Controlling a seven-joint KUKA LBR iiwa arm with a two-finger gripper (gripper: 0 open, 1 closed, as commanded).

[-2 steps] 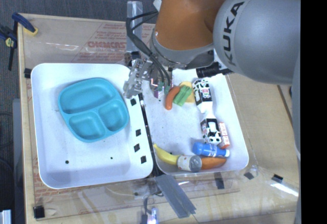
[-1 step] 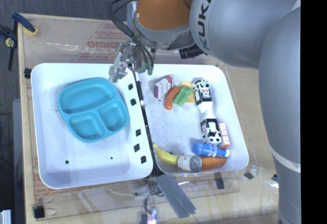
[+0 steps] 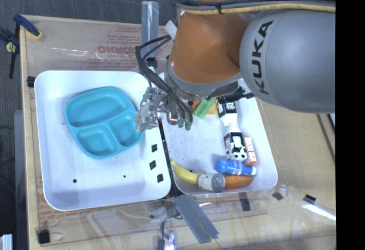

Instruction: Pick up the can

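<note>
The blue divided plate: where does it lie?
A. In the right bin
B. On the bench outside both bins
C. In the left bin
C: the blue divided plate rests on the floor of the left bin, beside the wall shared with the right bin.

Left bin [image 3: 51,146]: blue tray [image 3: 104,121] fills the upper middle; open floor along the near and left sides. Right bin [image 3: 268,152]: bare floor at centre, with the arm [image 3: 239,49] overhanging its far half. Banana [image 3: 185,173], can [image 3: 218,181], blue bottle [image 3: 234,166] and carton [image 3: 239,147] crowd the near right corner.
</note>
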